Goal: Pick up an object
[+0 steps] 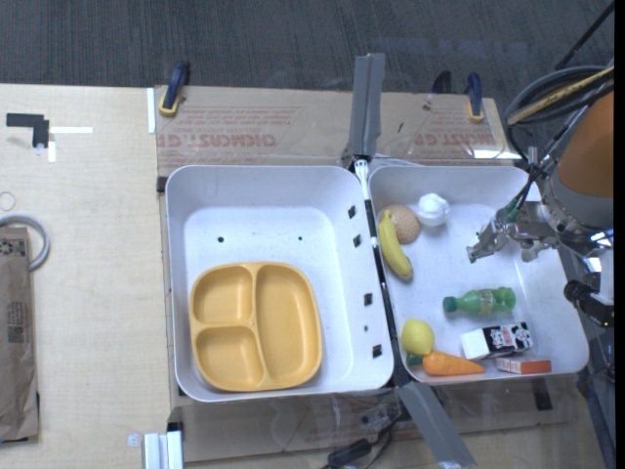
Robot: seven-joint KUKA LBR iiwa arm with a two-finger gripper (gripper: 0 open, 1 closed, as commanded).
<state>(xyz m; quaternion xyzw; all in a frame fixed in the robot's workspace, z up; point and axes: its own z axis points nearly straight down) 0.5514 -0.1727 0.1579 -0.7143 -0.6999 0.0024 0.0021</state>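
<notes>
The grey arm with its orange band [594,154] reaches in from the right, and its metal pincer [485,244] hangs over the upper right part of the right-hand shallow white bin [547,291]. Its fingers point leftward and look spread apart, with nothing between them.

Below the pincer and apart from it lies a small green plastic bottle [480,302] on its side. Along the left wall of this bin a yellow banana [394,247] runs lengthwise, its upper end touching a round brown fruit, perhaps a kiwi [404,225]; just beside that, toward the far wall, sits a small white rounded object [432,207]. In the near left corner a yellow lemon [418,336] sits just above an orange carrot [452,364]. Right of the carrot is a small black-and-white carton [498,340], with a flat red and white packet [522,365] just beside it at the near wall.

The left-hand white bin [195,203] holds a yellow three-compartment plastic plate [256,326] in its near half.

On the pale wooden table [88,193], at the far left edge, lies a brown paper bag [17,330]
</notes>
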